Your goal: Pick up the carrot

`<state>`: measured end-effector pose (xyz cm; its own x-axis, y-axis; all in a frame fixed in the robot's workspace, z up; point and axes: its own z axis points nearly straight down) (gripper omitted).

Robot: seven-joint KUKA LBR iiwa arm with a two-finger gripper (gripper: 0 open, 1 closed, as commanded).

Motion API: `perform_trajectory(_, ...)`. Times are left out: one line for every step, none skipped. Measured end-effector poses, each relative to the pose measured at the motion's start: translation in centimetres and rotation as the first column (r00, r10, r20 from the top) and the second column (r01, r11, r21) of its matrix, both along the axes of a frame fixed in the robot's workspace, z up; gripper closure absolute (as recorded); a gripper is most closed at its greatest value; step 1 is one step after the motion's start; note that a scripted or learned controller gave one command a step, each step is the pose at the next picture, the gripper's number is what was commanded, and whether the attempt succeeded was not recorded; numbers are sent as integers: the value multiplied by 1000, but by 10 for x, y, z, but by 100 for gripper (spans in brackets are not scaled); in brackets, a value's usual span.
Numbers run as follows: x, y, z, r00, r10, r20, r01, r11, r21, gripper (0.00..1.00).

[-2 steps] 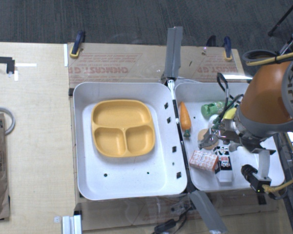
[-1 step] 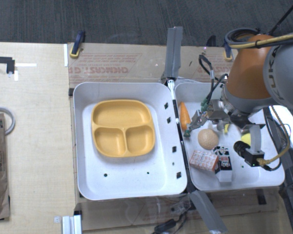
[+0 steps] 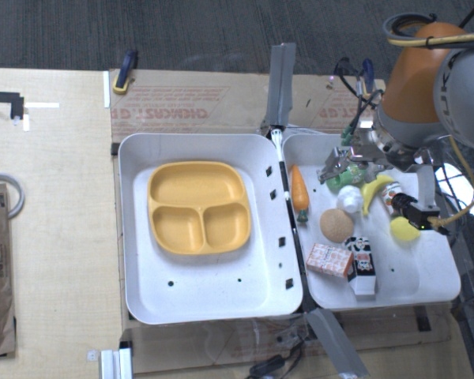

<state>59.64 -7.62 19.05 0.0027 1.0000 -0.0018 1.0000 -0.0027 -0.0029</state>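
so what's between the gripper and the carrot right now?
Camera view: bare white floor of the right bin between the gripper and the carrot. The white ball lies just below that line.

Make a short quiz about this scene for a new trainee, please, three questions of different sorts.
1. True or false: the carrot lies in the right bin, close to its left wall.
2. What sits in the left bin? A) a yellow divided tray B) a banana C) a small carton
3. Fill in: the pincer hovers to the ______ of the carrot in the camera view.

Key: 1 true. 2 A. 3 right.
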Motion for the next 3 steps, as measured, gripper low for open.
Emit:
perform_trajectory(-26,64,1,996,85,0,-85,996,1,0)
perform_trajectory(-66,69,0,958,287,-1,-287,958,2,0)
perform_trajectory(-29,54,0,923,385,2,-385,923,0,0)
